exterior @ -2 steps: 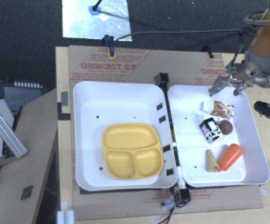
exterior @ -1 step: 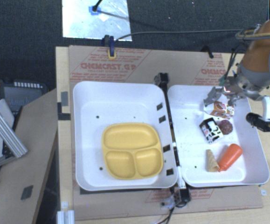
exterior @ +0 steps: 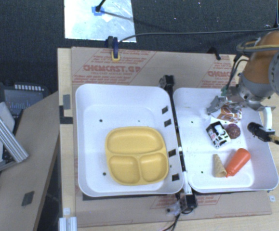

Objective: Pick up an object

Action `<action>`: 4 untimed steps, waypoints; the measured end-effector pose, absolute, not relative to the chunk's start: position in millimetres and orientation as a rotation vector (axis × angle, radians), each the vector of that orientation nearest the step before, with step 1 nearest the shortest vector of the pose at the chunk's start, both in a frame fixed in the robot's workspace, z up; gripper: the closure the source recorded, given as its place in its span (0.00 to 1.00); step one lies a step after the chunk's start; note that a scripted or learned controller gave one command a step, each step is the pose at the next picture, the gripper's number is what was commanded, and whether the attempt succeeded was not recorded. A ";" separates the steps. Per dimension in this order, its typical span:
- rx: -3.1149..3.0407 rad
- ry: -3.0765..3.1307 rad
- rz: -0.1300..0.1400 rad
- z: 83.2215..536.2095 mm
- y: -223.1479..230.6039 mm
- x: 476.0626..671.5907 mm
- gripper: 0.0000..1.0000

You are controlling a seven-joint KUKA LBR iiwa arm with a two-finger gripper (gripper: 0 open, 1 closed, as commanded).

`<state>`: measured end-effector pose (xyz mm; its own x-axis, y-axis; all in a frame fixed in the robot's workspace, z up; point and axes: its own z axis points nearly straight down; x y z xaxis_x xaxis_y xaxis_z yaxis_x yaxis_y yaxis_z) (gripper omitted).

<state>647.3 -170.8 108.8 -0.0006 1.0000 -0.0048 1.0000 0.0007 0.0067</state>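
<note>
The arm [exterior: 267, 66] comes in from the right side and bends down over the far part of the right bin [exterior: 197, 112]. Its tool [exterior: 219, 103] is low above the bin floor, near the far right corner. From this slanted view it is not possible to tell whether the tool is open or closed, and nothing can be seen in its grasp.

Just beside the tool, on its near side, lies an orange and white packet [exterior: 229, 113], partly covered by the tool. A brown disc [exterior: 233, 130] lies just in front of the packet. A black and white box [exterior: 218, 134] lies to the left of the disc and touches it or nearly touches it. Nearer to the front wall of the same bin there is a pale brown cone [exterior: 219, 166]. An orange bottle [exterior: 237, 160] lies on its side just beside the cone, slanted, with its narrow end toward the cone.

The left bin [exterior: 96, 105] holds a yellow plate [exterior: 136, 154] with three compartments, which lies flat in the front half. Both bins stand side by side on the worktop [exterior: 187, 61].
</note>
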 end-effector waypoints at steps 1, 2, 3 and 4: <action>2.207 2.211 0.011 105.7 -172.9 651.8 0.00; 2.201 2.209 0.028 119.4 -170.3 655.8 1.00; 2.211 2.223 0.006 173.9 -160.2 654.8 1.00; 2.210 2.223 0.006 228.1 -160.4 656.5 1.00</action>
<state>656.5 -160.4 228.1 -0.0056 1.0000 -0.0020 1.0000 0.0056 0.0077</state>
